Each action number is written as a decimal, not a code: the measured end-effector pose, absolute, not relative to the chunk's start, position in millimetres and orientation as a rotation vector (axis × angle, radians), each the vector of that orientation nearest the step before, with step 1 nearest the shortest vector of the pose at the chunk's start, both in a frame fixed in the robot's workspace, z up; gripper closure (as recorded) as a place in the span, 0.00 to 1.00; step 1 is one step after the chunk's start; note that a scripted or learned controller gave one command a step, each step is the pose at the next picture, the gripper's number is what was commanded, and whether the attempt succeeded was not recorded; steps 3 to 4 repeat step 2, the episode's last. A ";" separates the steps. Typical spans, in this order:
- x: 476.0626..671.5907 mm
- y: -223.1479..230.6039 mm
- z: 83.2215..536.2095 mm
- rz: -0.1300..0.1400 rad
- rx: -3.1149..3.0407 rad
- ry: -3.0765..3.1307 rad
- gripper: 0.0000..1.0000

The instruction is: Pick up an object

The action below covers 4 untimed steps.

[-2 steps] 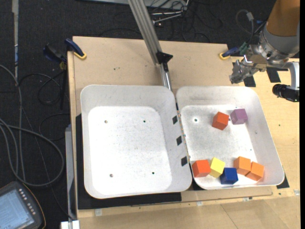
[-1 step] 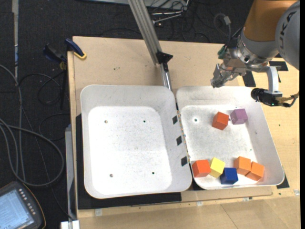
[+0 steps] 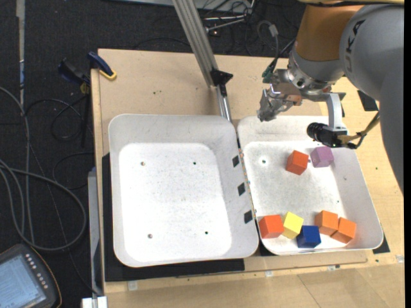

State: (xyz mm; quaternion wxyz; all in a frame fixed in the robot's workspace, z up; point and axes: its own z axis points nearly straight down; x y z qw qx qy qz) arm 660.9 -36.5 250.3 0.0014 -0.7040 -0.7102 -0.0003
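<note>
1. Pincer (image 3: 267, 112) hanging above the far edge of the right bin (image 3: 359, 191), near the divide between the two bins; tip dark and small here, so no telling whether released or clenched, and nothing seen held.
2. Candidates all in the right bin: orange cube (image 3: 297, 162) and purple cube (image 3: 322, 156) just beside each other toward the far side; along the near wall, a row of orange block (image 3: 271, 226), yellow cube (image 3: 293, 224), blue cube (image 3: 309, 236), and two more orange cubes (image 3: 336, 226) pressed close together.
3. Left bin (image 3: 122, 191) bearing no blocks.
4. Best target, probably: the orange cube on the far side, nearest the pincer, with open floor on its left and near sides.
5. For a clean grasp: centre over that cube, turn so the closing line runs clear of the purple cube, descend straight, close only once low around the faces.
6. Risk: clipping the purple neighbour and nudging both away.
7. Near-wall row likely harder: crowded, backed against the rim, little room beside each block.
8. After closing, lift straight up off the surface (image 3: 160, 76) and check for a cube actually held.
</note>
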 end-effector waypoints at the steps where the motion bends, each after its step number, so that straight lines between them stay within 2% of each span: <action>1: 652.4 23.0 255.6 -0.002 -2.210 -2.230 1.00; 2: 650.6 75.3 258.8 -0.003 -2.212 -2.231 1.00; 4: 650.6 75.3 258.8 -0.003 -2.212 -2.231 1.00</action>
